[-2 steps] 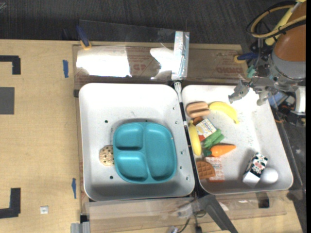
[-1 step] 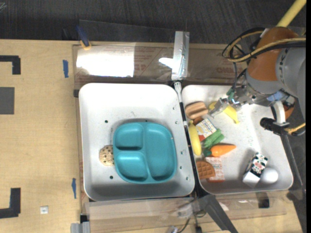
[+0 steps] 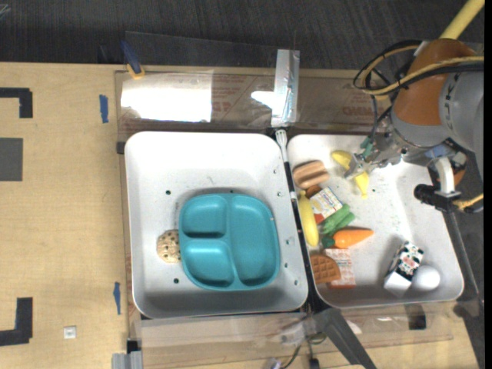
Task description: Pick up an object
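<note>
The right bin point(image 3: 430, 229) holds several toy foods. A brown burger point(image 3: 310, 174) lies by its left wall, with a yellow banana point(image 3: 307, 220) below it. An orange carrot point(image 3: 352, 237) and a waffle point(image 3: 324, 267) sit lower down. A yellow lemon point(image 3: 341, 158) and a small yellow piece point(image 3: 360, 183) lie near the far wall. My gripper point(image 3: 372, 154) hangs over the bin's far end, just right of the lemon and above the small yellow piece. I see nothing clearly held in it.
The left bin point(image 3: 154, 167) bears a teal divided plate point(image 3: 228, 239) with a cookie point(image 3: 168, 246) at its left. A black-and-white cup point(image 3: 407, 264) and a white ball point(image 3: 427, 277) sit in the right bin's near right corner. Cables point(image 3: 384, 64) loop behind the arm.
</note>
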Tool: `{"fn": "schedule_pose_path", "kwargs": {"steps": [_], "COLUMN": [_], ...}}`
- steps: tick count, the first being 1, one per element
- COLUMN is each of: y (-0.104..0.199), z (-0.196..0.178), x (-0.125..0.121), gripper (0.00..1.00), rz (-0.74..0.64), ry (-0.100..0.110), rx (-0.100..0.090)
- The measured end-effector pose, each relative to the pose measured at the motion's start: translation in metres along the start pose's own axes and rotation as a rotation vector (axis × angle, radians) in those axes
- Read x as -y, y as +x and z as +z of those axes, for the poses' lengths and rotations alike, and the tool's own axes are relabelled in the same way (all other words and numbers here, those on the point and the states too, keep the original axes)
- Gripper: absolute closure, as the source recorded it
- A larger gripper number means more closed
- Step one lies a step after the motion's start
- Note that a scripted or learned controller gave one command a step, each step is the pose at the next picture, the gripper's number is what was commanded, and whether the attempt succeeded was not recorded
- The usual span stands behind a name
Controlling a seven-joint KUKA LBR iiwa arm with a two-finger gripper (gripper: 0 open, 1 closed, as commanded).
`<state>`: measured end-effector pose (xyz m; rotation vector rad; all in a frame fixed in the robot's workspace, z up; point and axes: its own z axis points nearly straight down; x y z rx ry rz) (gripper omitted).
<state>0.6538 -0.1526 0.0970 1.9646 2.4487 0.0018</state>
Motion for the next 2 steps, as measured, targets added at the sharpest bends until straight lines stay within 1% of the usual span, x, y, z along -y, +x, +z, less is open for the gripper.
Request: {"fn": "schedule_pose_path", "kwargs": {"steps": [1, 2], "y": [0.0914, 0.0891], "z": [-0.0938, -0.0883], "x": [-0.0254, -0.0178], "gripper": [1.00, 1.00], "rz": [0.070, 0.067], "ry": [-0.010, 0.002], "rx": [-0.001, -0.001]}}
